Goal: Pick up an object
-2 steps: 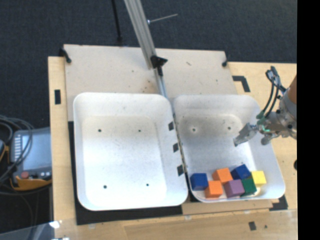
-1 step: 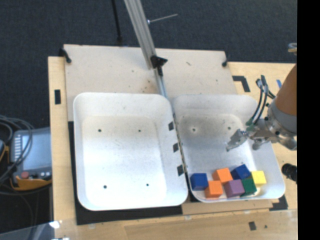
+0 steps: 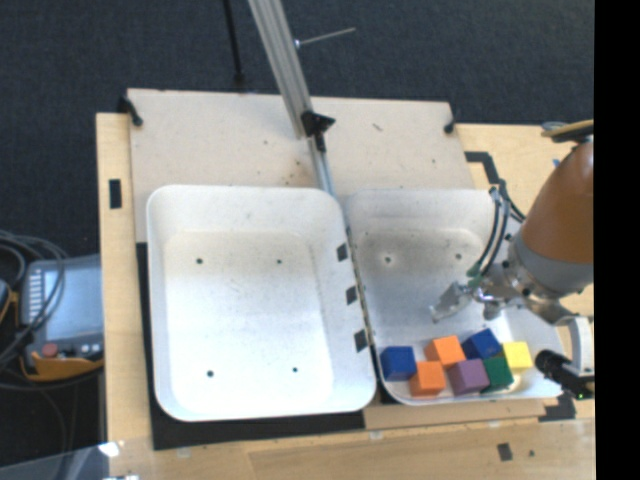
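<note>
Several small blocks lie clustered along the front edge of the right bin [image 3: 400,218]: a blue block [image 3: 398,361], two orange blocks [image 3: 447,349] [image 3: 430,377], a purple block [image 3: 467,375], a second blue block [image 3: 483,343], a green block [image 3: 498,371] and a yellow block [image 3: 517,355]. My gripper [image 3: 447,304] hangs over the right bin's middle, just behind the cluster and nearest the upper orange block. It points left, away from the grey and orange arm [image 3: 558,230]. I see no block lifted off the bin floor.
The left bin [image 3: 250,303] sits beside the right one, with a raised divider edge [image 3: 355,298] between them. A slanted metal post [image 3: 285,58] rises from the bench behind the bins. A device with cables [image 3: 55,313] lies off the bench's left side.
</note>
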